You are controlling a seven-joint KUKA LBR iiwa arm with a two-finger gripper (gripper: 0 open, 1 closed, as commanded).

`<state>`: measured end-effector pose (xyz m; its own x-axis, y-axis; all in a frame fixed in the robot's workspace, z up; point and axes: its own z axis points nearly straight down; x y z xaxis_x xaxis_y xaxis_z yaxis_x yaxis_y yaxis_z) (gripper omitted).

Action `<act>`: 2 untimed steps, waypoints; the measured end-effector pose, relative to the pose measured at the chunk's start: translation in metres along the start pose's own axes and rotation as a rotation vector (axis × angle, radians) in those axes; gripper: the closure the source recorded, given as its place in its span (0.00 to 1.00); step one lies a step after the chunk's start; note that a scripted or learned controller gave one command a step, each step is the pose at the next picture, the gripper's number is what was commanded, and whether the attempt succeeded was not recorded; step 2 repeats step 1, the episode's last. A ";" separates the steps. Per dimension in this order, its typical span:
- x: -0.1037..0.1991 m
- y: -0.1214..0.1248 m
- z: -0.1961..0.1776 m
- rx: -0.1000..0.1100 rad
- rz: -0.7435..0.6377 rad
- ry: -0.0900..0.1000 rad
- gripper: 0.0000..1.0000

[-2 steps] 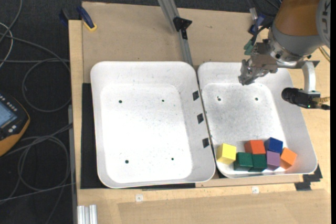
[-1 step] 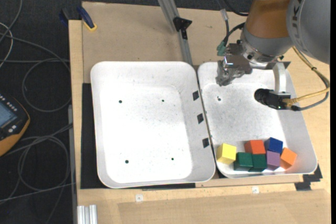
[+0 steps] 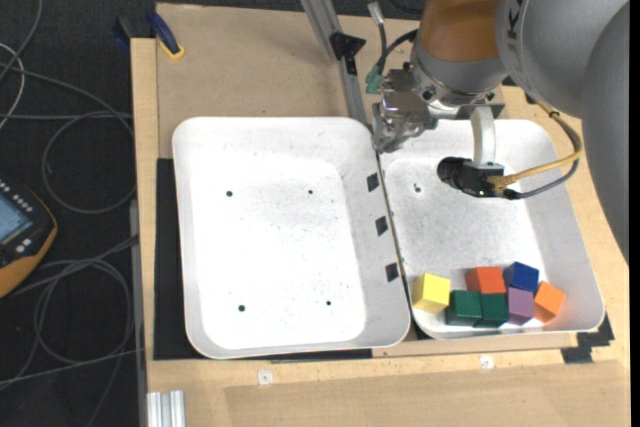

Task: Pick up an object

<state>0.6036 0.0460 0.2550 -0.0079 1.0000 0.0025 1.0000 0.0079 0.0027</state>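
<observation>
Single fixed camera above bench (image 3: pixel 250 45) — slanted downward, both bins framed.

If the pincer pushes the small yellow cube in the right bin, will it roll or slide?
The small yellow cube has flat faces, so it would probably slide, not roll. It looks rigid and likely light. It sits at the left end of the block cluster, by the dark green block, so a push rightward may shift neighbours too.

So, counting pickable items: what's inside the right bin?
Right bin: yellow block, green, red, blue, purple, orange. The arm covers its far corner.
</observation>
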 end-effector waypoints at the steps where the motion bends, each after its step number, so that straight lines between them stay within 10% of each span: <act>1: 0.044 0.015 0.012 0.001 0.002 -0.001 1.00; 2: 0.044 0.015 0.012 0.001 0.002 -0.001 1.00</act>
